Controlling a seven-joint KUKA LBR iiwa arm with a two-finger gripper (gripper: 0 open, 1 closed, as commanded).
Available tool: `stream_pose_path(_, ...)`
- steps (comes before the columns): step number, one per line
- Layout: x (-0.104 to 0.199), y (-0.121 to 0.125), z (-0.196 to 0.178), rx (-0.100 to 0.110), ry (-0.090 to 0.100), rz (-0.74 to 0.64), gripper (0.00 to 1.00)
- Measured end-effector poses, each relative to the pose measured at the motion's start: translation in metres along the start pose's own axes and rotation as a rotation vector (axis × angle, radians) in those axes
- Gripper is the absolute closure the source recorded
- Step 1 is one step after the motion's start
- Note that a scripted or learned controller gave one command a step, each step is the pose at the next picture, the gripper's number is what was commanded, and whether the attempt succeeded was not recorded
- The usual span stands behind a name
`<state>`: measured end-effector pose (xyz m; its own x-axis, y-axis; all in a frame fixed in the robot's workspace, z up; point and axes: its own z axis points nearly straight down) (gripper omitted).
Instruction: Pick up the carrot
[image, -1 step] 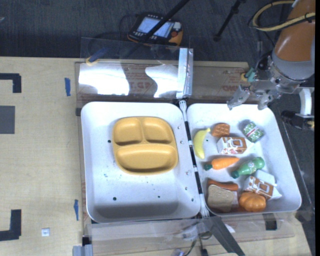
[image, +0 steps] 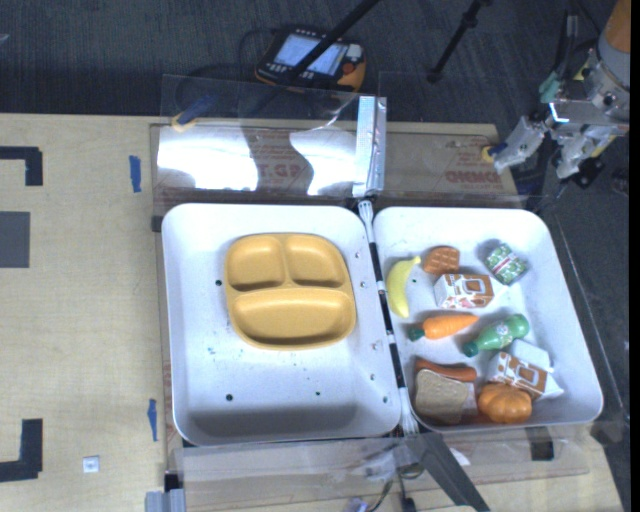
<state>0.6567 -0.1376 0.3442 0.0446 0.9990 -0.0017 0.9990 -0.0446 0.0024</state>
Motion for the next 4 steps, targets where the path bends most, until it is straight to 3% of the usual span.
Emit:
stream_pose_path(1, 0.046, 0.008, 0.170, 0.004, 0.002, 0.256, 0.00)
stream_pose_path(2, 0.010, -0.053, 0.218, 0.004, 0.002, 0.379, 0.00)
stream_pose_path(3, 0.025, -0.132, 0.257, -0.002, 0.003, 0.191, 0.00)
stream_pose_path(4, 0.037, -0.162, 0.257, -0.006, 0.003, 0.085, 0.00)
